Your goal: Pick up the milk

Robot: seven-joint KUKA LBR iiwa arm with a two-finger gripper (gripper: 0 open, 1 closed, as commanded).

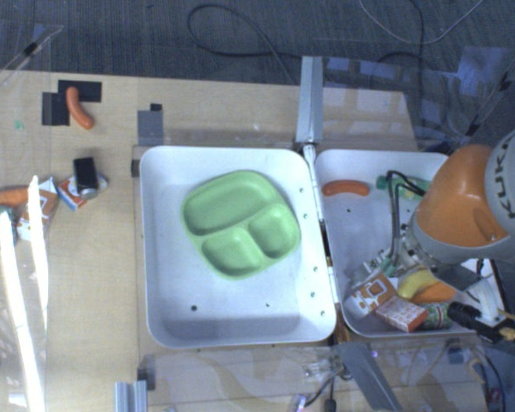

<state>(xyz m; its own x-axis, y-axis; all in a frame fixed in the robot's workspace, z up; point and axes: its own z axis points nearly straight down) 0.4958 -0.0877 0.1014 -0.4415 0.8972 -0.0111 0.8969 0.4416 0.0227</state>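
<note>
White-orange milk carton (pixel 371 295) | right bin (pixel 360 230) | long axis diagonal

two white bins sit side by side, the left bin (pixel 159 230) and the right bin (pixel 360 221). one green divided plate (pixel 240 223) lies in the left bin. two sausages: one (pixel 347 188) in the right bin, one (pixel 80 110) left of both bins on the desk (pixel 94 299).

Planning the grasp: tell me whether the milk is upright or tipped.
Tipped. The milk lies on its side on the right bin's floor, a broad face up, among other items near the front edge.
</note>
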